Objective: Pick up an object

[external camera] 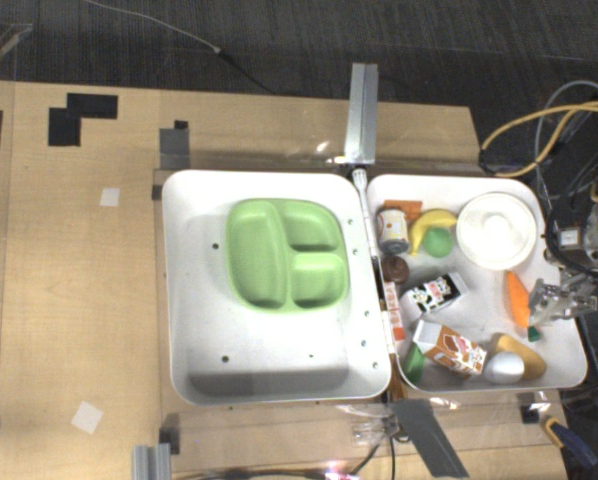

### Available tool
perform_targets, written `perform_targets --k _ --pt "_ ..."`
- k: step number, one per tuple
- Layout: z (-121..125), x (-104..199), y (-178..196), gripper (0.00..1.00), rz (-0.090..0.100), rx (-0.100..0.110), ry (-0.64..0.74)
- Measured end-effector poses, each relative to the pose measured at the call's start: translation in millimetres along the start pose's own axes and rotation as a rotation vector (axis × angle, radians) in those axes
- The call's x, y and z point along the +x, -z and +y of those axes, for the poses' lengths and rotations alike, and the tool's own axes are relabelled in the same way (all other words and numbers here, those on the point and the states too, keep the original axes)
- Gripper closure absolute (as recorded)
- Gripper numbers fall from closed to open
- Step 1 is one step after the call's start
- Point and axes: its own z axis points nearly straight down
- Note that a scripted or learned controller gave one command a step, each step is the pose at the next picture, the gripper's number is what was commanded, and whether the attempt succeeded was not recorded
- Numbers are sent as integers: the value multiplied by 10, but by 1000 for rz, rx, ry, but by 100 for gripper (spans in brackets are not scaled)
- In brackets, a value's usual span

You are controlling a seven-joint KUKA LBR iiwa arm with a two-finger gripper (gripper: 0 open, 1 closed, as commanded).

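Left bin (189,268): 1 green divided tray (284,253). Right bin (569,353): can (392,230), banana (434,223), white bowl (496,230), carrot (518,298), carton (454,352). End effector (559,300): at right rim beside carrot, finger state cannot be told

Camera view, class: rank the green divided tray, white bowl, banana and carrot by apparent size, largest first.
1. green divided tray
2. white bowl
3. banana and carrot: they look too alike to rank.

Grey metal two-finger gripper (556,303): low at the view's right edge, wrist entering from the right, fingers pointing left; finger spacing too blurred to judge.
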Motion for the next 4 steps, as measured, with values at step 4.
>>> perform_targets --k 4 --pt "283 -411 -228 100 -1 -3 647"
